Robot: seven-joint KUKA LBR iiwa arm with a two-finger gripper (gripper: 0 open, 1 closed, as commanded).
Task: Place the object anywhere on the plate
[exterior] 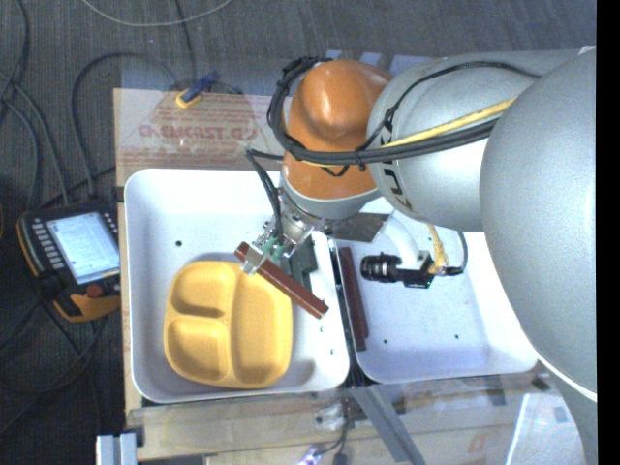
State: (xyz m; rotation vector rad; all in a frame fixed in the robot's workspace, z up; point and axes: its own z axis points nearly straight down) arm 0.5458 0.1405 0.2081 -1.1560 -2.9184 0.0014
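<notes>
1. The yellow plate [231, 329], a divided dish with three compartments, lies in the left bin [155, 211], toward its near side. All three compartments are bare.

2. I take the task's thing to be the brown bar [291, 287], long and thin. It runs at a slant from just under the gripper [268, 251] down toward the wall between the two bins.

3. In this view the bar crosses the plate's upper right corner. Most of its length lies beyond the rim, over the white bin floor.

4. The gripper sits right at the bar's upper left end. Its tip is small and crowded with the wrist's own parts, so I cannot tell how it is set or whether it has the bar in its grasp.

5. I also cannot tell whether the bar rests on the plate's rim or hangs just above it.

6. A darker brown strip [355, 308] lies along the seam where the bins meet. It may be a loose thing or part of the bins.

7. Judgement: the task is near its end but not done. What is left is bringing the bar further over the plate, setting it down in a compartment, and letting go.
</notes>
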